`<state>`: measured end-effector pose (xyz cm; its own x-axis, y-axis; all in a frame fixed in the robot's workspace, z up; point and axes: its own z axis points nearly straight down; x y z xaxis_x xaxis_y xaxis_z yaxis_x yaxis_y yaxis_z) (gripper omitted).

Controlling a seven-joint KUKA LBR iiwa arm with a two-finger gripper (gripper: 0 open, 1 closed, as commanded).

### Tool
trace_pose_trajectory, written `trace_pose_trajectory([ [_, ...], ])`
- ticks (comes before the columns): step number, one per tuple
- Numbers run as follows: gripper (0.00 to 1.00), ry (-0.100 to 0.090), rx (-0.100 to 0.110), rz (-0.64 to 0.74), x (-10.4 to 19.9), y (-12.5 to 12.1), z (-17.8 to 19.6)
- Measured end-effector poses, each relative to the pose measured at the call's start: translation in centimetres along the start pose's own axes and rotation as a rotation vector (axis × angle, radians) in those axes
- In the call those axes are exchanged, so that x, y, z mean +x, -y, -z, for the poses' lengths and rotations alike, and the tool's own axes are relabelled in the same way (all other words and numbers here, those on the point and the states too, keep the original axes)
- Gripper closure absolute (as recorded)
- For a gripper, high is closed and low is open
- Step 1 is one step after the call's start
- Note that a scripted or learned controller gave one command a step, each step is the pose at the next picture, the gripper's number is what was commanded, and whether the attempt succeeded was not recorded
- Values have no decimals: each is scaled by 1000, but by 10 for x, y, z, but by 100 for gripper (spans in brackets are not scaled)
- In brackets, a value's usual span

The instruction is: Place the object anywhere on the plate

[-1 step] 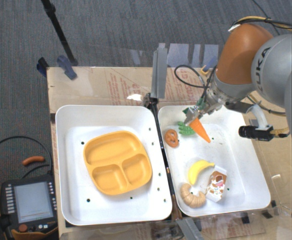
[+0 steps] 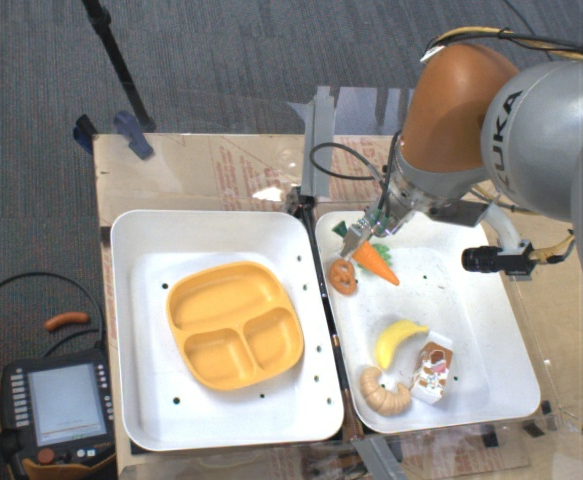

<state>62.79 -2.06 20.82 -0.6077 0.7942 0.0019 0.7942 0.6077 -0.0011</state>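
Gripper [image 2: 359, 236] is hovering over the carrot [image 2: 375, 259] in the right bin [image 2: 491, 368]; finger opening cannot be told.

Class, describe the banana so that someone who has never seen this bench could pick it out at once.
Find the right bin, the one without the orange plate. In its lower half, near the middle, lies the banana, just above the croissant and left of the small printed carton. It is the only plain yellow, curved thing there; the carrot farther up is orange and pointed.
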Motion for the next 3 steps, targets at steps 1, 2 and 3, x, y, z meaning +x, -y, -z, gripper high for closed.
trace_pose_trajectory([
  [1, 100, -1, 2, 107, 71, -28, -7],
  [2, 100, -1, 3, 193, 147, -36, -34],
  [3, 0, -1, 3, 192, 146, -35, -33],
])
